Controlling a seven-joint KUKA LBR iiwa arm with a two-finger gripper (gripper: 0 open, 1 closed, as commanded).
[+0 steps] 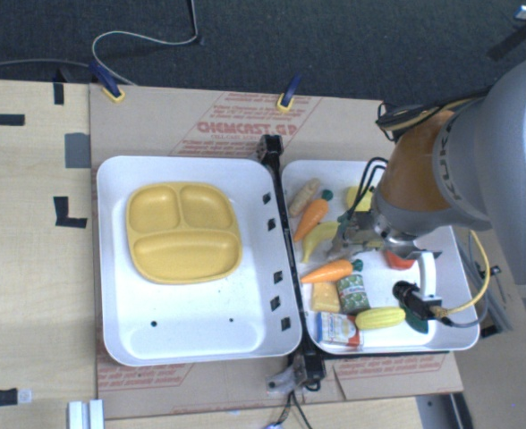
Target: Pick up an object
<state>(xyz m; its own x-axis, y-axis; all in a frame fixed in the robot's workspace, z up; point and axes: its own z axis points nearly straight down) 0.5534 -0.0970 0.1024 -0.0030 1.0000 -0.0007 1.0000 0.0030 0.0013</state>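
Observation:
The right bin [451,333] holds several toy foods. Among them are an orange carrot [311,217] near its left wall, a second carrot [326,273] lying flat, a corn cob [380,317], a green-labelled can [352,292] and a small white packet [337,328]. My gripper [360,233] reaches down into the middle of this bin, just above the flat carrot and right of a yellow piece [319,237]. The arm's wrist hides the fingers. A red piece [399,259] peeks out beneath the wrist.
The left bin [191,329] holds a yellow divided plate [184,231]. A black divider [285,266] runs between the bins. The grey arm with its orange band [415,164] covers the right bin's far right part. Cables [464,307] loop at that bin's right edge.

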